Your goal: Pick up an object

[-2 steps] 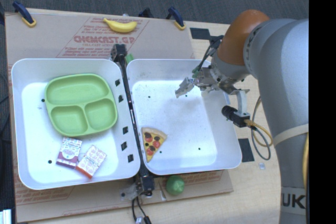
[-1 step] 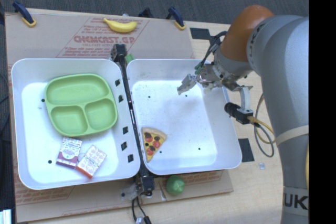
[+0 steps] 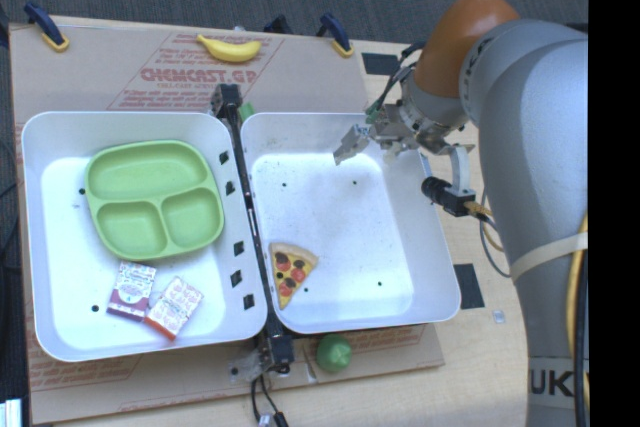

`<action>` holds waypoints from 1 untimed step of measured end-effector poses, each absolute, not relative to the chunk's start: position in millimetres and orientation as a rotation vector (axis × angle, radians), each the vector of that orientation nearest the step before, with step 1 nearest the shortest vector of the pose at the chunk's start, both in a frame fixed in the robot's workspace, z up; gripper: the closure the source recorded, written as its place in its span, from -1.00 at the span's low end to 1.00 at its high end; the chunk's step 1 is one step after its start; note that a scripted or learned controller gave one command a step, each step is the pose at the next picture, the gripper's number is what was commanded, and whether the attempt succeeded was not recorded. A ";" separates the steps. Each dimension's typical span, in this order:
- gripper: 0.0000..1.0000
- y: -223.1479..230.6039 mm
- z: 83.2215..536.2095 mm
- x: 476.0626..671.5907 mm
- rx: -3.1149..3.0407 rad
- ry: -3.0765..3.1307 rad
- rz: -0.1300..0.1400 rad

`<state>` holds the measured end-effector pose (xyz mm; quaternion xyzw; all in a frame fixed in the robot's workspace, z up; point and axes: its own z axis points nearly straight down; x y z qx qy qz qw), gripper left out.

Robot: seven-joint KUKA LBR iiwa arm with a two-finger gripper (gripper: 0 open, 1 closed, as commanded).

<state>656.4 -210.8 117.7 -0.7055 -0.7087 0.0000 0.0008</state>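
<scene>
The gripper [image 3: 350,147] hovers over the right bin's [image 3: 425,255] far edge (finger state cannot be told). The pizza slice [image 3: 290,273] lies toward the near-left corner, tip pointing nearward.

Bench [image 3: 480,355] carries cardboard sheet [image 3: 150,75], 2 white bins [image 3: 40,245], banana [image 3: 229,46], green ball [image 3: 334,353].

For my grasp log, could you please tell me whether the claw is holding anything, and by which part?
Nothing is held. The claw hangs over the upper edge of the right bin, and the pizza slice lies on that bin's floor, well apart from it.
</scene>
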 end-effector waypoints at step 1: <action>-1.00 -210.2 98.8 639.6 -2.214 -2.226 0.003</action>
